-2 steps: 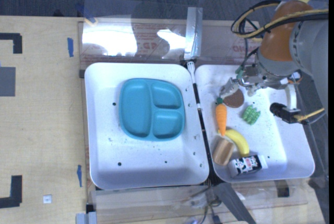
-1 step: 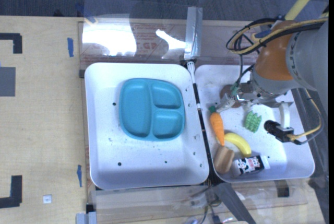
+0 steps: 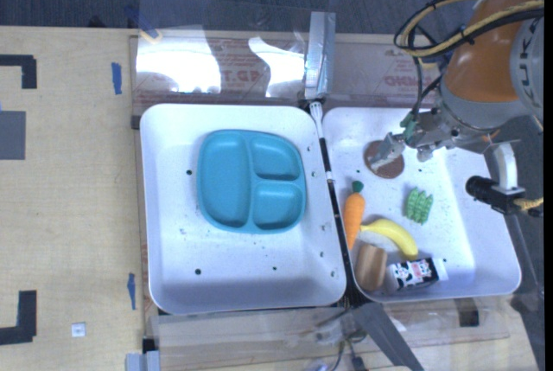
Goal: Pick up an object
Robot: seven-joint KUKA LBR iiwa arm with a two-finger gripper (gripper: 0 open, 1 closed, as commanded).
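Observation:
My gripper (image 3: 404, 142) hangs over the back part of the right bin (image 3: 484, 270), with the arm reaching in from the right. A brown round piece (image 3: 384, 160) lies right at the gripper's left tip; whether it is touched I cannot tell. Further forward in the same bin lie an orange carrot (image 3: 353, 215), a yellow banana (image 3: 391, 235), a small green ridged piece (image 3: 419, 206), a tan cylinder (image 3: 371, 265) and a black-and-white carton (image 3: 411, 273).
The left bin (image 3: 164, 214) holds a blue divided plate (image 3: 251, 180). A raised divider (image 3: 329, 188) separates the two bins. A black cable fitting (image 3: 494, 192) on the arm juts over the right bin's right side. Wooden bench surrounds the bins.

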